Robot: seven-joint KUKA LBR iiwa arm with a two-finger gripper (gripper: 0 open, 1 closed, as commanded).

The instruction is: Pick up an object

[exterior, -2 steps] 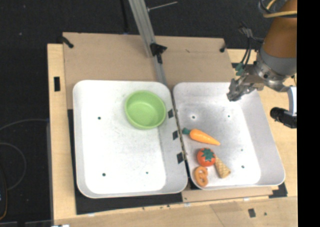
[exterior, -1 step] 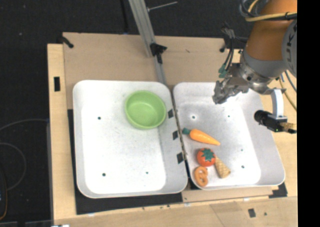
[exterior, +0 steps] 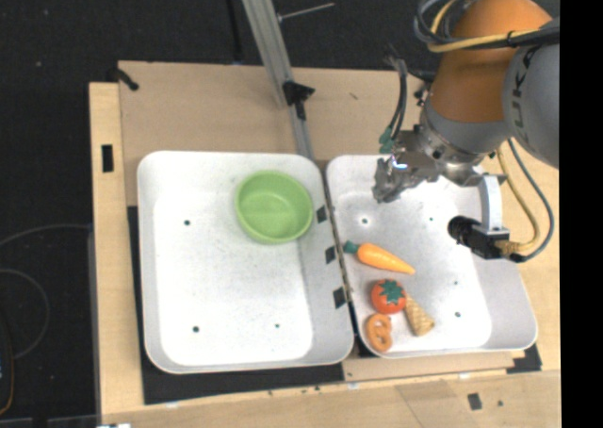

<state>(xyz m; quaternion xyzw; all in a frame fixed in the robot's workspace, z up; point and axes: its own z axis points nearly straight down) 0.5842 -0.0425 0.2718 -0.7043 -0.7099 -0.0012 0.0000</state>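
The right bin (exterior: 462,266) holds an orange carrot (exterior: 382,257) lying near its left wall. Below it sit a red tomato (exterior: 387,296), a tan cone-shaped piece (exterior: 420,317) and a small orange slice (exterior: 378,331) in the front left corner. A green bowl (exterior: 273,206) stands upright in the left bin (exterior: 207,294), toward its back right. My gripper (exterior: 386,187) hangs over the back left part of the right bin, well behind the carrot and apart from every object. Nothing shows between its fingers.
A grey metal pole (exterior: 268,40) slants from the top down to the gap between the bins. Cables and a black fitting (exterior: 476,233) hang from the arm over the right bin's right side. The wooden bench (exterior: 188,106) surrounds both bins.
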